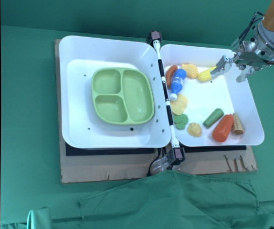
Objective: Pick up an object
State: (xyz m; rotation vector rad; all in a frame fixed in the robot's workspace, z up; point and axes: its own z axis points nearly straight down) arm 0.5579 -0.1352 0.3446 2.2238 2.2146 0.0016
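The right bin (242, 104) holds several toy foods. A blue bottle (177, 83), an orange-red piece (170, 75) and two yellow corn pieces (191, 70) (205, 74) lie near its far edge. A green cucumber (213, 117), a red carrot (222, 128) and a waffle cone (237, 123) lie toward the front right. My gripper (232, 69) hangs over the bin's far right corner, fingers spread and nothing between them. Its left fingertip (220, 67) is just beside the right corn piece.
The left bin (75, 123) holds a light green divided plate (122, 95). A yellow piece (178, 104), a green broccoli-like piece (180, 121) and a small yellow piece (194, 130) lie by the right bin's left wall. Green cloth (175, 199) covers the front.
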